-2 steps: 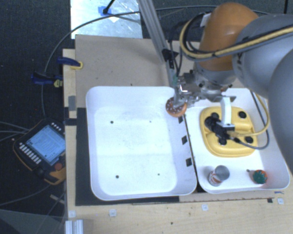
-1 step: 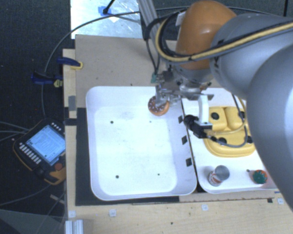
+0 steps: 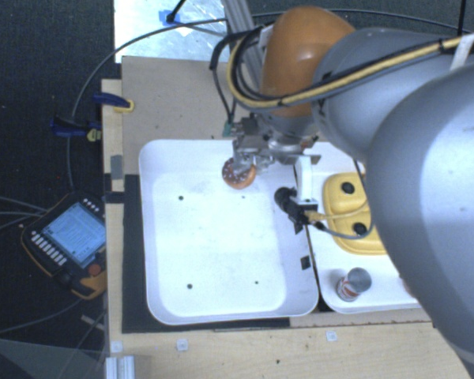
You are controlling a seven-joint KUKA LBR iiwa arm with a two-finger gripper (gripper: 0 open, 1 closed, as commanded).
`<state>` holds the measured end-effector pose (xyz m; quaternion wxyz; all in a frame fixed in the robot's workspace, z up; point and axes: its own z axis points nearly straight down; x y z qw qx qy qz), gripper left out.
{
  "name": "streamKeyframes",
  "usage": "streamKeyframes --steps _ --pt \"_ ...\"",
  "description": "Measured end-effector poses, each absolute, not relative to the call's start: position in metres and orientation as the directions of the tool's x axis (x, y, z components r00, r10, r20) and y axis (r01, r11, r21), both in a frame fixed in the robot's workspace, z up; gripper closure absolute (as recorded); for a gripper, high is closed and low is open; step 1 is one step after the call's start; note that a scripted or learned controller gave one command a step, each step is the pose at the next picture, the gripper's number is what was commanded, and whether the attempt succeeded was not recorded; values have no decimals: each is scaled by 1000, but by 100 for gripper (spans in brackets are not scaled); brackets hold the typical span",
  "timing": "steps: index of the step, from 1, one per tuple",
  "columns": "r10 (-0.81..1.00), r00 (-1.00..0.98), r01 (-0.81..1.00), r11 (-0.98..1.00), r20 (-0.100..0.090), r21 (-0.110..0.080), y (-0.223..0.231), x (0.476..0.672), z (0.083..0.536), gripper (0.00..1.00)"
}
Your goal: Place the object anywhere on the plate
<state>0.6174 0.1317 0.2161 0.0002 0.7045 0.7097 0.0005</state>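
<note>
While the grey KUKA arm with its orange band point(image 3: 300, 50) sweeps in from the right and blocks much of our view, we look down on a brown counter point(image 3: 174, 101) carrying two shallow white bins. The left white bin point(image 3: 213, 243) lies broad and mostly bare. The right white bin point(image 3: 379, 294) holds a yellow plastic plate-like dish with dark holes point(image 3: 349, 204), partly hidden under the arm, and a small silver-topped can point(image 3: 351, 283) nearer the front rim.

At the back of the left bin we see the end effector point(image 3: 243, 160) poised directly over a small round brownish object point(image 3: 238, 174), which sits right beneath its tip, close to the bin's far wall. We cannot tell whether the end effector grips the object or merely hangs above it.

The object looks round, so no long axis matters. We judge the turning point to be direction: the yellow dish lies to the object's right, across the wall between the bins, so the carry must clear that divider.
</note>
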Motion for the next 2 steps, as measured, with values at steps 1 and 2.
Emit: streamKeyframes --steps 1,2 --pt "1000 -6 1000 6 1 3 144 627 222 100" --pt "1000 -6 1000 6 0 2 144 627 222 0"
